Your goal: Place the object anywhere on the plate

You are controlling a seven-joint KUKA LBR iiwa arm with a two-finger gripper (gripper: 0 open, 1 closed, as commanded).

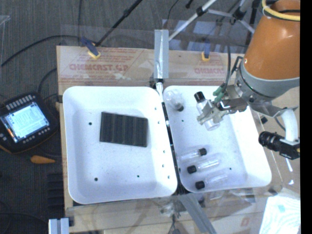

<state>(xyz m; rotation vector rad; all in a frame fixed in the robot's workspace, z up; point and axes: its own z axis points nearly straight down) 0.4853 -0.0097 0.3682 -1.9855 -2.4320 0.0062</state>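
My worktop [73, 62] carries two white bins. The left bin [78, 179] holds the dark ribbed plate [124, 129], lying flat near its middle. The right bin [253, 169] holds clear vials with black caps [201, 152], loose near its front. These look light, smooth and breakable; I judge mid-body the best hold. My arm [273, 38] leans in over the right bin, tool [209, 117] low and closed on a clear vial [211, 123].

Gripper [208, 115] hangs over the right bin [253, 150], a clear vial [201, 99] at its fingers; the dark plate [124, 129] lies in the left bin [78, 145].
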